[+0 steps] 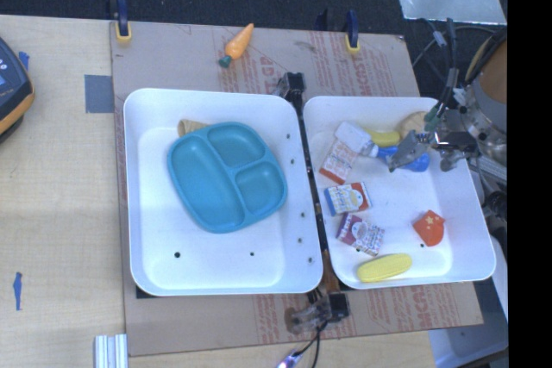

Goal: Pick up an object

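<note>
While the gripper [417, 152] hangs at the right bin's [466, 276] far edge, I cannot tell its grip; the blue object [412, 158] there looks light and stiff, best taken across its middle.

Open floor [398, 215] between cluttered packets [346, 199]

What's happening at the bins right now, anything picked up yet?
Not that the view shows. The arm has reached in over the upper right corner of the right bin, with the gripper low among the clutter by a blue object and a yellow piece. Small packets, a red item and a toy corn cob lie loose on the bin floor. The left bin holds a blue divided plate. A toy carrot lies on the bench outside both bins.
</note>
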Controlling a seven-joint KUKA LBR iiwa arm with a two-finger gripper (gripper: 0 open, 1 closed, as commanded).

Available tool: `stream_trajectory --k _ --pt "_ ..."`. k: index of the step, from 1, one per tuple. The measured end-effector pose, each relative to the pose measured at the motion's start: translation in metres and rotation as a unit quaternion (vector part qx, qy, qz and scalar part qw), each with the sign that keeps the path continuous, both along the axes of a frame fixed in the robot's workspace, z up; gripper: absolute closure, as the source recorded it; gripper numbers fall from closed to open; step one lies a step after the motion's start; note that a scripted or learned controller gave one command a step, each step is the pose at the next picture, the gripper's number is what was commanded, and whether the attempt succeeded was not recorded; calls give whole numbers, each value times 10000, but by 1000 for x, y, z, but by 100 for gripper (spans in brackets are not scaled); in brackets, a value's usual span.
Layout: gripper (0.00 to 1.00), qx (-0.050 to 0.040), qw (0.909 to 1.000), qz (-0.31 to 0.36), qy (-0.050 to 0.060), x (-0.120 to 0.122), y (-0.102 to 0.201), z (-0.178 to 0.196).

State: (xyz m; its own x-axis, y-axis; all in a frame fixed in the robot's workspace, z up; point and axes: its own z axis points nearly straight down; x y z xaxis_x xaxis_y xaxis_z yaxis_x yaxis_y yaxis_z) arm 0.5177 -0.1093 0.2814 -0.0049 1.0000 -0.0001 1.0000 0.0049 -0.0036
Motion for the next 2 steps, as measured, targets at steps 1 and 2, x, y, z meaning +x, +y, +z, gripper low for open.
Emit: stream_trajectory --k 1,2 --pt "0 0 10000 -3 14 29 1 -168" --pt "0 -4 10000 2 -1 70 17 -190"
